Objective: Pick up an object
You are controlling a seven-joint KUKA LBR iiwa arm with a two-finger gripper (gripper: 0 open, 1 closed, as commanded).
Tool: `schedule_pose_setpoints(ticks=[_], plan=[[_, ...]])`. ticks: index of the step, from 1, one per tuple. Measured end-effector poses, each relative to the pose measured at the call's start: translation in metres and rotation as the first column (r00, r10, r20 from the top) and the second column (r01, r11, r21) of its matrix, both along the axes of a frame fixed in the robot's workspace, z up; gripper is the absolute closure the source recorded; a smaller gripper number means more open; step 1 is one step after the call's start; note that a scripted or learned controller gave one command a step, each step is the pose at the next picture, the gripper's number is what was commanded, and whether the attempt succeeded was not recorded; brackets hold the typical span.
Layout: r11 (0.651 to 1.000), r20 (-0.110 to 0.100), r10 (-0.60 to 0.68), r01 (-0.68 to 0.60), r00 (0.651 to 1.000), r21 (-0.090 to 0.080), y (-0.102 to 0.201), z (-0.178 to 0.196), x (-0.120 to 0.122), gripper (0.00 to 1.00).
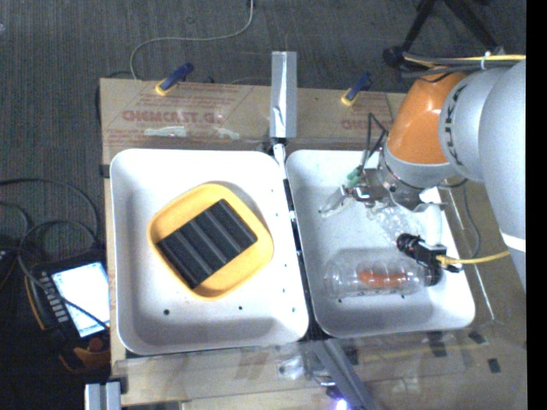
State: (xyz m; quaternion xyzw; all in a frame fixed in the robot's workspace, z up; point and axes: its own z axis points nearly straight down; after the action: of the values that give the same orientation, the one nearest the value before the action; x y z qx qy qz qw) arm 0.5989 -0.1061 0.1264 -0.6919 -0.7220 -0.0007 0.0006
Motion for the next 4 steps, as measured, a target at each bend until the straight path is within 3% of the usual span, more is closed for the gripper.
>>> schedule_pose_setpoints(ticks=[1,2,3,4], plan=[[1.0,-0.002,0.024,-0.024,1.0,-0.002,-0.028,0.016,-0.077,0.0],[0.998,0.013,0.065,-0.064,0.998,-0.004,-0.066,-0.035,-0.019,0.0],[0.996,0.001,0.091,-0.091,0.996,-0.003,-0.067,0.087,-0.063,0.0],[0.97,0.014,0.241,-0.241,0.97,-0.008,-0.03,-0.035,-0.088,0.0]])
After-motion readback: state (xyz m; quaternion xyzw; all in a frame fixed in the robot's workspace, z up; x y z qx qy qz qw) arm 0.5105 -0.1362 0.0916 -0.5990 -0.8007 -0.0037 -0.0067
